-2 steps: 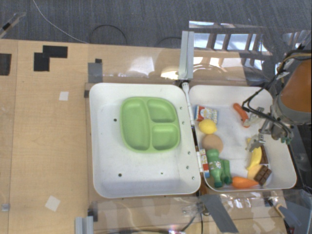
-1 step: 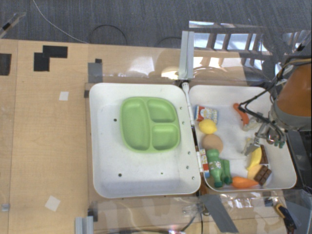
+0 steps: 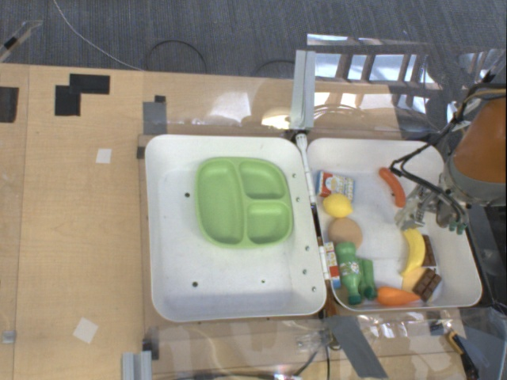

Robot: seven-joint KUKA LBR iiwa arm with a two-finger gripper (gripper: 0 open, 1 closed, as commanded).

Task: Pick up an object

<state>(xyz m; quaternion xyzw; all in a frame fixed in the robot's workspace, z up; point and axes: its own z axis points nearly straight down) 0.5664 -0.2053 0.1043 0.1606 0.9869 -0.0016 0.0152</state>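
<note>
Whether the gripper (image 3: pixel 421 210) is clenched cannot be told; the banana (image 3: pixel 413 251) just below it may slip sideways.

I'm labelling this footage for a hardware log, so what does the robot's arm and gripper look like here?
The arm reaches in from the right, showing a broad orange band above grey metal at the wrist. Thin black cables loop out from it over the right bin. The gripper is a small grey metal assembly with dark fittings; its fine detail is too blurred to make out.
</note>
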